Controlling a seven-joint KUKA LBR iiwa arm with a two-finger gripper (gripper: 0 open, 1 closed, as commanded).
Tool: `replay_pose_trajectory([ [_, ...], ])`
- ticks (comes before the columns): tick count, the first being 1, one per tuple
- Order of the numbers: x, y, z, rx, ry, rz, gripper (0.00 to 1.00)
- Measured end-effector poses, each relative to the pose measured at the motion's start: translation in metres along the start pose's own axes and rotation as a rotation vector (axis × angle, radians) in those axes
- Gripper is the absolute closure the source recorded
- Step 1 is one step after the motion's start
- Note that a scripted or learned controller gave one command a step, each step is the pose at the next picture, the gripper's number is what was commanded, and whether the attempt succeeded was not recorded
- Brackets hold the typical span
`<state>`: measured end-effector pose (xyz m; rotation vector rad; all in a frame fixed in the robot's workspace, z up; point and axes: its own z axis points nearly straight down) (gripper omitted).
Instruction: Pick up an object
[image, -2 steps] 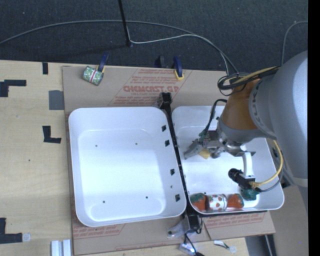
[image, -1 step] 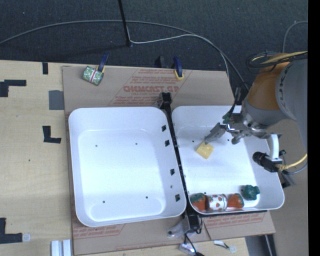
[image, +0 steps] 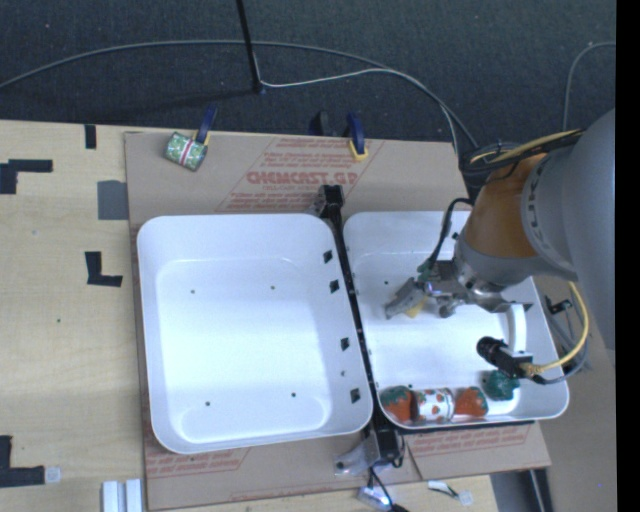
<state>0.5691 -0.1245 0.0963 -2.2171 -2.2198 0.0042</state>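
My gripper (image: 420, 300) hangs over the middle of the right bin (image: 400, 240), below the orange band of the arm. Its fingers are spread open with nothing between them, and only bare white bin floor lies under it. Along the right bin's near wall sits a row of small objects: a red strawberry-like piece with a green top (image: 398, 402), a white and red cylinder (image: 433, 404), an orange-red piece (image: 470, 403) and a green piece (image: 499, 385). The gripper is well apart from that row, up and to its left.
The left bin (image: 160, 260) lies beside the right one, with a black divider strip (image: 345, 300) between them. A small green patterned box (image: 186, 150) rests on the cardboard beyond the bins. Cables and a black fitting (image: 492, 350) trail by the arm at right.
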Motion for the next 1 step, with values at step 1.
replay_pose_trajectory([
  [1,-0.0913,0.0795,0.0108,-0.009,-0.003,0.003,0.0],
])
